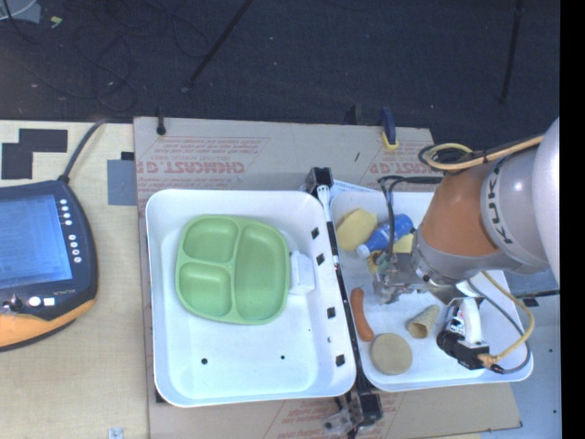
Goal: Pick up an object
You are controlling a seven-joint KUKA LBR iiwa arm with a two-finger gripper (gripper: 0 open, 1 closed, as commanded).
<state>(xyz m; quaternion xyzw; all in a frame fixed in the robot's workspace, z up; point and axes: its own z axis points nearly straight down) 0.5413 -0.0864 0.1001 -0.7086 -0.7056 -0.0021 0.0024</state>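
Note:
The arm reaches from the right over the right bin. My gripper points down into the middle of that bin, and its fingertips are lost among the objects beneath it. Around it lie a yellow rounded object at the bin's far left, a blue object just behind the gripper, an orange-red sausage shape to the near left, a tan round disc at the front, and a small tan cone to the right of the gripper.
The left bin holds a green divided plate. A black divider runs between the two bins. A tablet-like controller lies on the bench at the far left. Cardboard lies under both bins.

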